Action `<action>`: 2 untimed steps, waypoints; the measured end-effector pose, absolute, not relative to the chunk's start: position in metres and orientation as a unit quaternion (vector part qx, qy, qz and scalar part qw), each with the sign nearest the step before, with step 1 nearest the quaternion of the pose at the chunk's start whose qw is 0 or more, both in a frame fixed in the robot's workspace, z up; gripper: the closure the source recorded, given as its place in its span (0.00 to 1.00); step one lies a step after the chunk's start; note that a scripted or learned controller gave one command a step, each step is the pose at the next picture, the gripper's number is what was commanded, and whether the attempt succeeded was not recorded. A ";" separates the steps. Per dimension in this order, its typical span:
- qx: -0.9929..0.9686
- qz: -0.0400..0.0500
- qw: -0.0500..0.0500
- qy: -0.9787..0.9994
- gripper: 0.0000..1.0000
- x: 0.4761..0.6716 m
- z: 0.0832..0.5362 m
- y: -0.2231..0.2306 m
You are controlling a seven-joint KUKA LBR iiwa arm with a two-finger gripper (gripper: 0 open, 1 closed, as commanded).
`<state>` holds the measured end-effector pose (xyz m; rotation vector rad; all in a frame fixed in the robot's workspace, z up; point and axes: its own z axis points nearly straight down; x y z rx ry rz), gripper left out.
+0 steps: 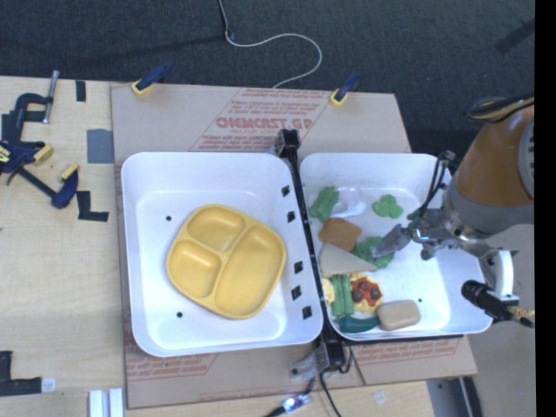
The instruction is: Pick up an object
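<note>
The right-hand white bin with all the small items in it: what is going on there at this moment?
A grey robot arm with an orange band reaches in from the right, and its two-finger gripper is low over the right white bin, close to a dark green item among small food-like pieces. Nothing can be seen between its fingers, so no pick is confirmed. The yellow sectioned plate lies alone in the left white bin.

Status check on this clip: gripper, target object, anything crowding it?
Gripper low in right bin, at dark green toy piece; grasp unconfirmed. Brown piece and wedge crowd close. Yellow tray in left bin.
</note>
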<state>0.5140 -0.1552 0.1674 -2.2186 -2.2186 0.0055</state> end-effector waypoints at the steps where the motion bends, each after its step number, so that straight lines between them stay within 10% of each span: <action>1: -0.707 0.002 0.003 -0.707 0.00 0.509 0.121 -0.148; 2: -0.707 0.000 0.000 -0.707 0.00 0.509 0.084 -0.148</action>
